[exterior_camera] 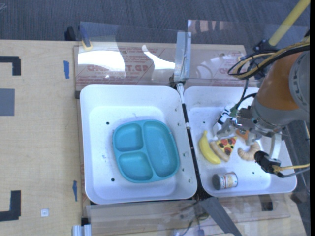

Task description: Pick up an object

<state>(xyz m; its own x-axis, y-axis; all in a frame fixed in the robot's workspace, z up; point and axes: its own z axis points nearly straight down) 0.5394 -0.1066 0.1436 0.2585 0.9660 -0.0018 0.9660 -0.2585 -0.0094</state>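
Candidate objects all lie in the right bin [288,183]: a banana [208,149] near the divider, a pizza slice toy [224,147] touching its right side, a tan croissant-like piece [247,153] just beyond, and a small can [225,181] on its side nearer the front wall. The gripper [235,127] hangs low over the pizza slice and croissant piece; whether it is open, closed or gripping anything cannot be told from this angle.

Risks, as judged: the three toys crowd together, so a descent may land on an edge, push one aside, or pinch two at once. The flat pizza slice offers little to grip. The can would likely roll if nudged.

Surroundings: the left bin [93,132] holds a blue divided plate [145,150], well apart. Cables [251,63] loop above the wrist; clear screens [128,53] stand behind both bins.
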